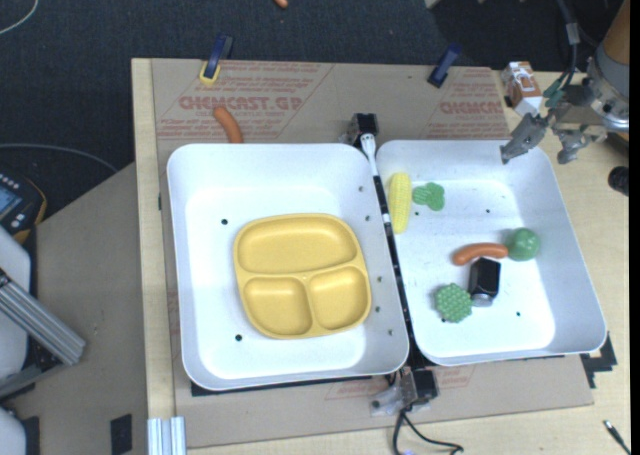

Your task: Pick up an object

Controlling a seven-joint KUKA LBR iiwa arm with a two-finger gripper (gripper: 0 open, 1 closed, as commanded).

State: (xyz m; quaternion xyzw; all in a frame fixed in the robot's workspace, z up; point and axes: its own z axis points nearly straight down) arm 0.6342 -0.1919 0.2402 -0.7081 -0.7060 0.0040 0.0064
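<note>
1. The left bin [190, 243] and right bin [560, 243] look like smooth white plastic with a soft sheen.
2. The yellow divided tray [300, 273] is smooth, faintly glossy plastic.
3. The bench board [300, 93] is matt tan wood or fibreboard.
4. The corn cob [399, 201] and sausage [478, 253] look like moulded plastic.
5. The gripper [545, 138] looks like dull grey metal.

I work in a robotics lab: my worktop [300, 93] is a clamped board on dark carpet [120, 3], with loose cables [420, 433], aluminium framing [40, 328] and toy food [455, 301].
</note>
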